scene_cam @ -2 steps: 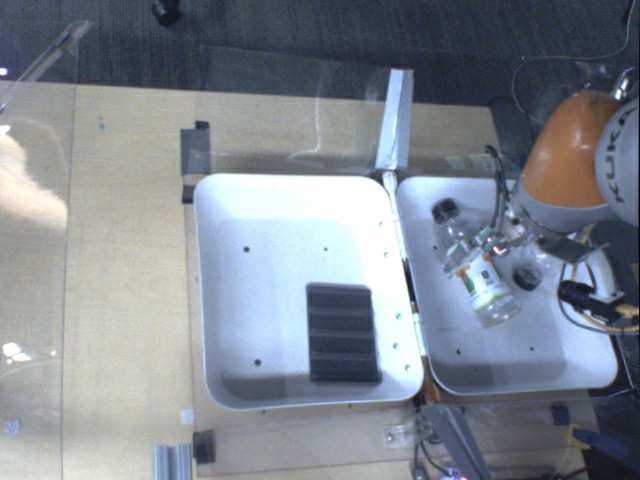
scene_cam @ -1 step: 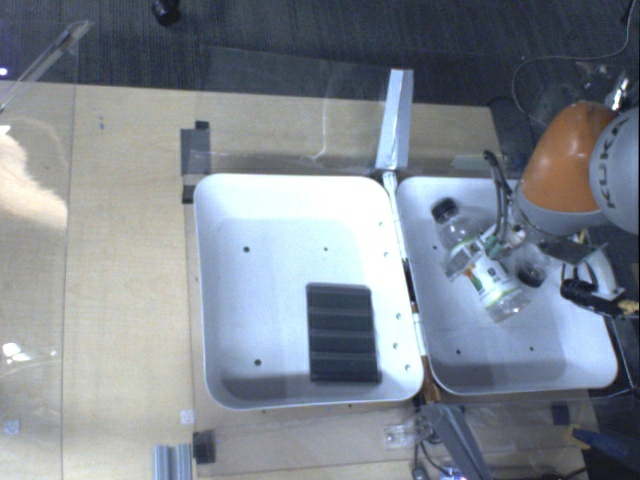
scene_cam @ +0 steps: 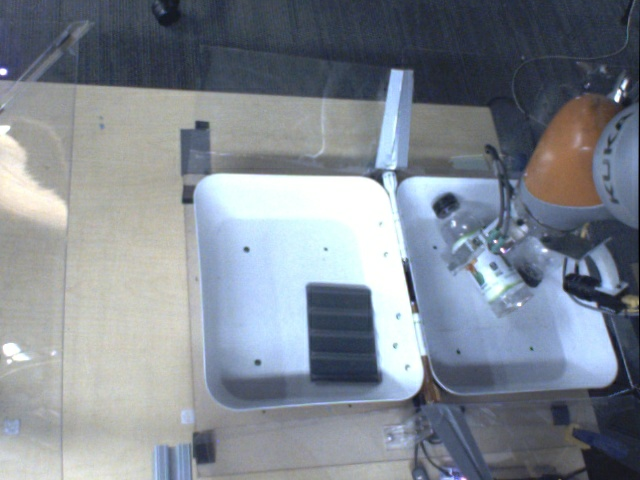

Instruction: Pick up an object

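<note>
**Arm over the right bin, bottle below it**

The bench [scene_cam: 110, 298] is a pale wooden surface, and it carries two shallow white bins side by side. A clear sheet with bright reflections covers the bench's left part.

The left bin [scene_cam: 250, 218] is the bigger one in the view. Its floor has a few small dark holes. The right bin [scene_cam: 590, 358] touches it along the middle edge, and a grey metal bar [scene_cam: 397, 118] stands at the far edge of the bench, just where the two bins meet.

The arm [scene_cam: 580, 158] comes in from the right side. Its grey body and orange band hang above the far right corner of the right bin. The gripper [scene_cam: 505, 238] is under the wrist, over the middle of the right bin. It is partly hidden by cables and by the wrist, so I cannot tell if the claw is released or clenched.

A black ribbed block [scene_cam: 342, 333] lies in the left bin, near its front edge and closer to the right wall.

A clear plastic bottle [scene_cam: 485, 258] with a dark cap lies on its side in the right bin, from the far left part toward the middle. The gripper is just beside it or touching it; I cannot tell which.
</note>
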Controlling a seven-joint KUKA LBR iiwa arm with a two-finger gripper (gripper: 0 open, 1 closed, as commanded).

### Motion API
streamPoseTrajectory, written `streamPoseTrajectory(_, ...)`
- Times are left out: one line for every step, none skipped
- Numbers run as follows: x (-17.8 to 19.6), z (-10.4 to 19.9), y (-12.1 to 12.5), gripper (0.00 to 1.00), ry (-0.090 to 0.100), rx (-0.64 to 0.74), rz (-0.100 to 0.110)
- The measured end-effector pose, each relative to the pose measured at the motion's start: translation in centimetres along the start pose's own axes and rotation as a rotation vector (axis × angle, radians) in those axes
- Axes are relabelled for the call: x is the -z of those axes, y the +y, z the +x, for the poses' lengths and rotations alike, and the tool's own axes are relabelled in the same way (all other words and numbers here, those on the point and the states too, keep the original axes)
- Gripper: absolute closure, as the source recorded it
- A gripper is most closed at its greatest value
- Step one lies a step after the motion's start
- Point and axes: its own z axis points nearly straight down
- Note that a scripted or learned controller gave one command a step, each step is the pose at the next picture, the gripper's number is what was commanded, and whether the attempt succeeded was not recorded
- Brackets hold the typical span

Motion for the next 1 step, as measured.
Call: streamPoseTrajectory(8.43,4.68,6.42,1.0,0.007,0.123,0.009)
